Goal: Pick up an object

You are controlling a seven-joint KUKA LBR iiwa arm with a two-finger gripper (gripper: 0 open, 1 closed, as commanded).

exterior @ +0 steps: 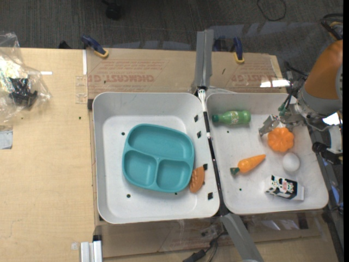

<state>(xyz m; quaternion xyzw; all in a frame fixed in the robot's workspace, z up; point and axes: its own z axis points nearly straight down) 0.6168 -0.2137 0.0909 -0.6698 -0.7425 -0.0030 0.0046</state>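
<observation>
Reaching in from your right, the hand (274,123) hangs low in the right white bin (322,198), just above the small orange pumpkin (281,139); you cannot tell whether it is apart or together. Near the pumpkin lie a white egg (291,161), an orange carrot (251,164) and a green plastic bottle (232,117).

Before me I count two white bins: one at left (103,162), one at right (240,203). The left holds one teal plate (158,157) and one bread roll (197,179). The right holds one green bottle (232,117), one pumpkin (281,139), one carrot (250,164), one egg (291,162) and one milk carton (283,187).
</observation>
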